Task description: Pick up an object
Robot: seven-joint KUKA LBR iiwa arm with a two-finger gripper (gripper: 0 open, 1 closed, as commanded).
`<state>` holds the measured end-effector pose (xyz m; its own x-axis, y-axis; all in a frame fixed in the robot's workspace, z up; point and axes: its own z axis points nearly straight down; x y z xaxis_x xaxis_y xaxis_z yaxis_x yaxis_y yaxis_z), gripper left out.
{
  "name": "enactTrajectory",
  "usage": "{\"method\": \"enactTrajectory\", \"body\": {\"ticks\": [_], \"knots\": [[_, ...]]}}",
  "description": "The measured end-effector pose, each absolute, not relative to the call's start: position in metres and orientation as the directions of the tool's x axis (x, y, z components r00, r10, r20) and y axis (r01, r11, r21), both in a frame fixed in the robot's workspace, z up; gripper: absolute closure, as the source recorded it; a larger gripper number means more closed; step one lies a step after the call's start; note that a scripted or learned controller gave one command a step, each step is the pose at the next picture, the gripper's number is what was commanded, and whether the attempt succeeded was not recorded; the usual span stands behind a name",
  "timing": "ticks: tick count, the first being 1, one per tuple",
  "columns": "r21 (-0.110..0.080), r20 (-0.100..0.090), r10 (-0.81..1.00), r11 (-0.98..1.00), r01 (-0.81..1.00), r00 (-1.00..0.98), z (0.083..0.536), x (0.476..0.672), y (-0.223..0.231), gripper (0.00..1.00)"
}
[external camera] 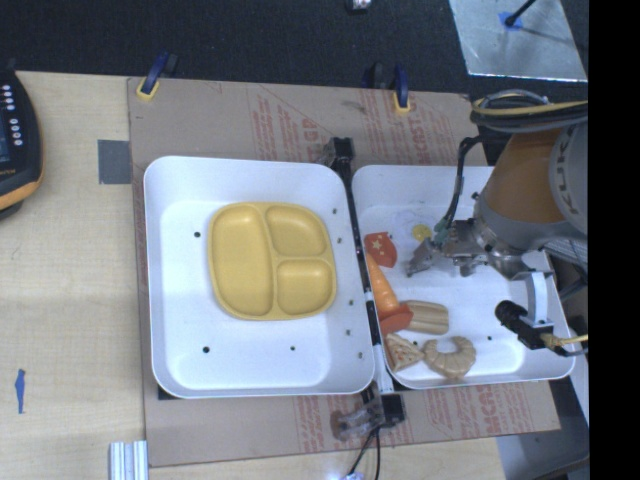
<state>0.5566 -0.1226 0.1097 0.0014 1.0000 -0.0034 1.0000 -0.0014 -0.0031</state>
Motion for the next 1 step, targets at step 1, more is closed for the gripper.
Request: {"method": "enactTrajectory", "body": {"ticks": [1], "knots": [[0.001,-0.003,1.0,0.0,1.0,0.0,0.0913,0.6071,-0.1741,0.0]]}}
